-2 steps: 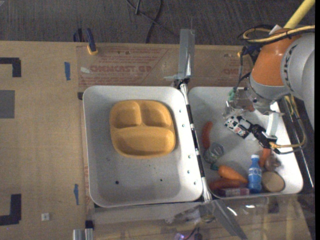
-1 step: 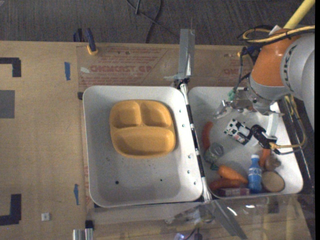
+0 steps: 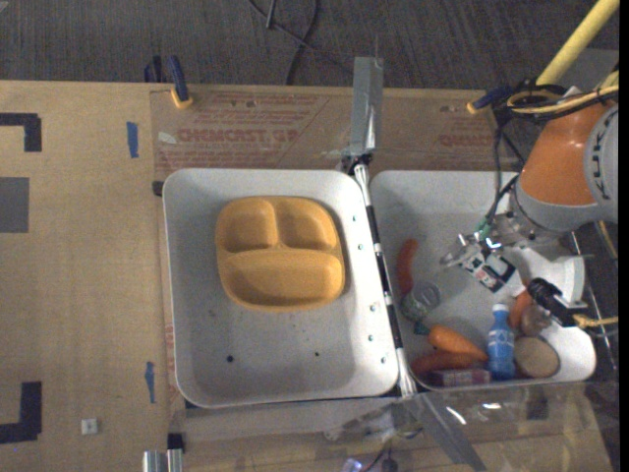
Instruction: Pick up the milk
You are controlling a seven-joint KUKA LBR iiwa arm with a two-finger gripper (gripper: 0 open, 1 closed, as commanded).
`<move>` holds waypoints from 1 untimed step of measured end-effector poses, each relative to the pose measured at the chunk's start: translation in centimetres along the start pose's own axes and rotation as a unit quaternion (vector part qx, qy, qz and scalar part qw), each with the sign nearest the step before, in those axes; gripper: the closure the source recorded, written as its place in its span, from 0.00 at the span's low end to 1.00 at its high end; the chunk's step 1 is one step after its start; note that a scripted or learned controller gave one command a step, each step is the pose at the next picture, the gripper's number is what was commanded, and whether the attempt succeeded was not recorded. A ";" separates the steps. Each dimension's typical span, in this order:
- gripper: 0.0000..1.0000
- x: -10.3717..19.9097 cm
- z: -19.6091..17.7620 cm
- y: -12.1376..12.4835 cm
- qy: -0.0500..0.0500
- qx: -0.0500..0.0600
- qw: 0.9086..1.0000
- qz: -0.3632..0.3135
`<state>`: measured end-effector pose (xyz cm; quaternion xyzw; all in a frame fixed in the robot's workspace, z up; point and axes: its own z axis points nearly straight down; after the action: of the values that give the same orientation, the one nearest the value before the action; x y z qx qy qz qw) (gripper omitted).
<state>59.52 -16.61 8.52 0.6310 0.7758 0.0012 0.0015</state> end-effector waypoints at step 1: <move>1.00 -0.1 -0.9 0.2 0.000 -0.002 1.000 0.000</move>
<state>59.76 -16.63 9.38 0.6312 0.7756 0.0028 0.0029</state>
